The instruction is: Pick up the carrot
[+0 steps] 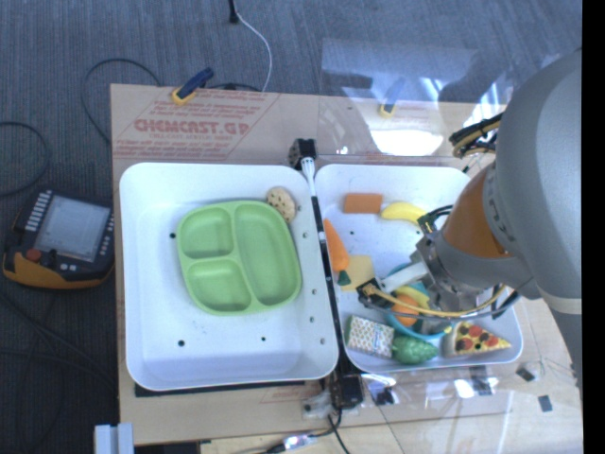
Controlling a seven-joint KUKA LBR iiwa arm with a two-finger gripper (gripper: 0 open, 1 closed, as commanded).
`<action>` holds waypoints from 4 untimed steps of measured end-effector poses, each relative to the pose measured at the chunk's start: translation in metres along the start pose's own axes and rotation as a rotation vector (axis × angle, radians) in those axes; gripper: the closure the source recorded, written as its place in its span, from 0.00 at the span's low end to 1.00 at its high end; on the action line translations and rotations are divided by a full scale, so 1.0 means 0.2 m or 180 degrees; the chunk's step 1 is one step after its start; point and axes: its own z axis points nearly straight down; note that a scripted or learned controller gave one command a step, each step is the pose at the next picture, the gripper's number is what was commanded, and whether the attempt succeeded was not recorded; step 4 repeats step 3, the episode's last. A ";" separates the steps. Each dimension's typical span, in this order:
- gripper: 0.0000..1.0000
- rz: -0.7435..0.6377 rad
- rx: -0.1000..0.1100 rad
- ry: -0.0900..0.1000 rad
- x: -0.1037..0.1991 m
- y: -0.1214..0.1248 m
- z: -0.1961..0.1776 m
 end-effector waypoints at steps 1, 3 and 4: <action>0.00 0.0138 -0.0023 0.0038 0.00 0.00 0.01; 0.00 -0.0014 -0.0044 0.0035 0.00 -0.02 0.01; 0.00 -0.0014 -0.0044 0.0035 0.00 -0.02 0.01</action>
